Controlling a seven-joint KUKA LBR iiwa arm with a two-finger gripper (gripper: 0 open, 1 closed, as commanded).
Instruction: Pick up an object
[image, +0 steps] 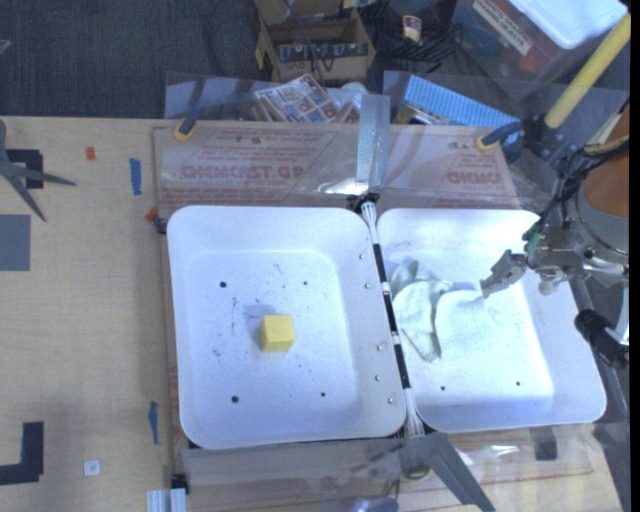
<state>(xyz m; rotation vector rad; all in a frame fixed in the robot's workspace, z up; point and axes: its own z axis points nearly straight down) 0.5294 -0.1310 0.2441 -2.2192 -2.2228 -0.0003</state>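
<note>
A small yellow cube (278, 332) lies near the middle of the left bin (200, 250). A crumpled white cloth (428, 310) rests in the left half of the right bin (520, 390), close to the divider. My gripper (508, 274) reaches in from the right over the right bin, just up and right of the cloth. Its tip is close to the cloth's right edge. Whether they touch is unclear.
The two bins meet at a ridge (385, 300) with screws along it. A taped clear sheet (350, 165) stands behind them. The wooden bench (70, 330) lies to the left. Cables and arm parts (600, 330) crowd the right bin's right edge.
</note>
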